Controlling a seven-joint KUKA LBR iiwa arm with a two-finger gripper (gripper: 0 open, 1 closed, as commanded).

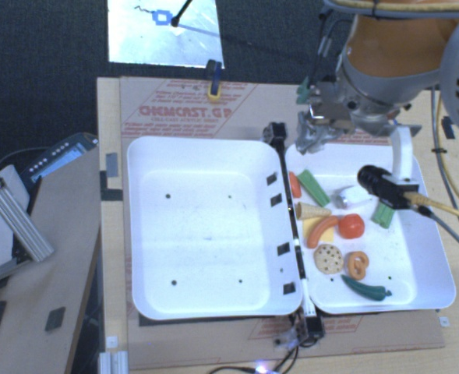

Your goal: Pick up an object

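- Seemingly hovering at twelve o'clock of the right bin [436, 287], gripper [313, 137] carrying nothing visible; grip state: cannot tell.
- Sitting mid-bin, tomato [351, 226]: looking light, smooth, rounded, probably slippery; pinching across its widest middle.
- Lying at six o'clock, green pepper [365, 288]; slimmer alternative.

A robotics lab is indicated. Two white bins [206, 228] are fixed side by side on a cardboard sheet [186, 107] laid over the counter [112, 209], and a large grey and orange robot arm [400, 45] with loose cables [447, 185] is seen above them. Toy food [334, 236] is gathered in the right bin, and dark carpet [42, 53] is seen around the rig.
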